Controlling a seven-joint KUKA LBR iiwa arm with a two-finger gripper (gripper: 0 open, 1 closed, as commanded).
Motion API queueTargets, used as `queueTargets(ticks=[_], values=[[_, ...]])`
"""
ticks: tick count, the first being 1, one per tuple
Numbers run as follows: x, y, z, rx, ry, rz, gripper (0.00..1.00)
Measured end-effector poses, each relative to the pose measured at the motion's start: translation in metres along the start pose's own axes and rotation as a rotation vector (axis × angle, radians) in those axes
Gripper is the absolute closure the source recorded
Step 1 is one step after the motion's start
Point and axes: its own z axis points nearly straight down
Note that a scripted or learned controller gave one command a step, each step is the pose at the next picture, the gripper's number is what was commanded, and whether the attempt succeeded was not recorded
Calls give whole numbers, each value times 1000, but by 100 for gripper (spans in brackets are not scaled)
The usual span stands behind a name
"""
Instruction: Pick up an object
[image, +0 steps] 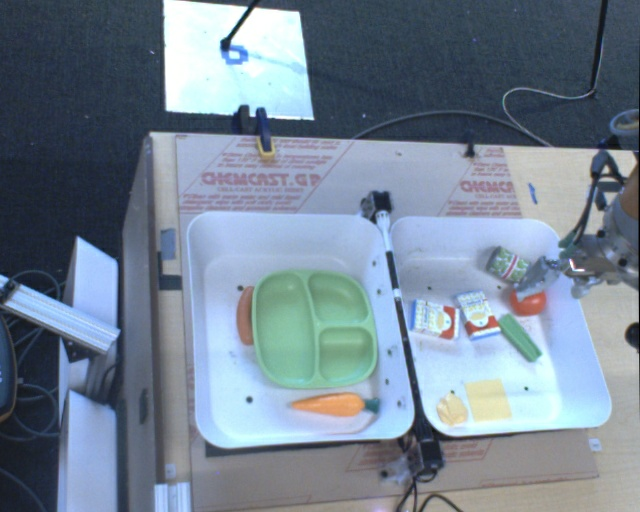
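Camera view, fixed above the tabletop (330, 165): the grey arm reaches in from three o'clock, its pincer (556, 267) poised at the upper right rim of the right bin (590, 395), just above a red tomato-like piece (528, 301); whether the pincer is wide or narrow cannot be told. At eleven o'clock from the tomato lies a small can (507, 264). Toward the bin's centre sit two small cartons (433, 319) (477, 313) side by side, with a green stick-shaped piece (520, 336) at their four o'clock. A yellow square (488, 399) and a pale yellow lump (452, 409) rest near the six o'clock wall. The left bin (205, 330) holds a green divided plate (313, 328), an orange carrot (328, 404) at its six o'clock and an orange sausage-shaped piece (244, 315) at its nine o'clock.
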Motion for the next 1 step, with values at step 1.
queueTargets(ticks=[1], values=[[11,44,156,-8,1,-2,0]])
